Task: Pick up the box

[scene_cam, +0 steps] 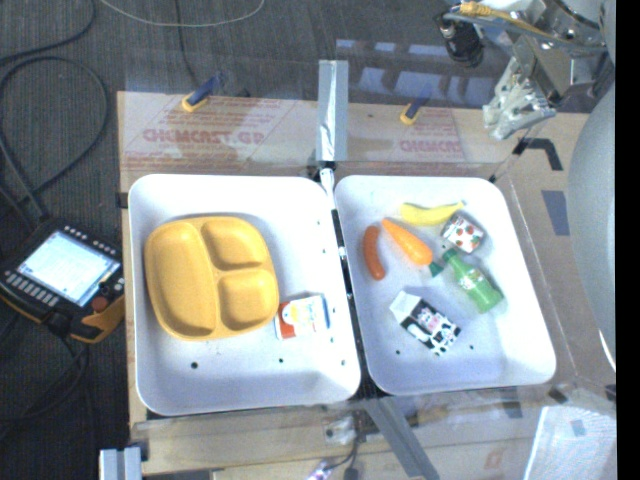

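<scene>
The gripper [517,108] hangs at the upper right, above the counter [230,133] beyond the far rim of the right bin [520,363]. Whether it is apart or together cannot be told at this angle; nothing shows in its grasp.

Below it, in the right bin, a yellow banana [430,211] lies near the far wall, with a small red-and-white carton [463,234] just beside its right end. An orange carrot [407,241] lies tilted next to a red sausage [373,252]. A green bottle [471,279] lies on its side, near the carrot's tip. Toward the front of that bin sits a black-and-white milk carton [426,321].

The box [303,317], white with red and blue print, lies in the left bin [165,393] near its right wall, touching or just beside the yellow divided tray [210,275].

A handheld control pendant [62,278] rests on the floor at the far left.
</scene>
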{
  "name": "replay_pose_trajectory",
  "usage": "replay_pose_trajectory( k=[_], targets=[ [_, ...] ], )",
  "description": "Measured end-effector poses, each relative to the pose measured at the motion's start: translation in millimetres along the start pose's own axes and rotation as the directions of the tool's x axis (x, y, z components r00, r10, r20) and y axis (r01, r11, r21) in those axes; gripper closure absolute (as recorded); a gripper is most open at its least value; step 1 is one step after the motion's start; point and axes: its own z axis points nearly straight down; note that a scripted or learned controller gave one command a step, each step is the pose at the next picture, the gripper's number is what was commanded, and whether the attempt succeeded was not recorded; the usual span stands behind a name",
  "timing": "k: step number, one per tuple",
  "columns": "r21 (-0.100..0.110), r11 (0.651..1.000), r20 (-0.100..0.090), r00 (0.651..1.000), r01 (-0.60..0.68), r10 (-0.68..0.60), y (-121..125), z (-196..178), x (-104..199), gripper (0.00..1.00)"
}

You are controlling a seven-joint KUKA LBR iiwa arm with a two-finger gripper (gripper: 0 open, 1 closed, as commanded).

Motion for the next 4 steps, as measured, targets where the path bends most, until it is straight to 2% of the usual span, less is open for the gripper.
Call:
replay_pose_trajectory(
  k=[2,3,4],
  targets=[
    [0.006,1.000,0.010,1.000,0.003,-0.003,-1,-14,1,1.00],
    [-0.003,1.000,-0.007,1.000,-0.003,0.003,-34,17,44,1.00],
    [-0.003,1.000,-0.008,1.000,-0.002,0.002,-85,15,50,1.00]
  ],
)
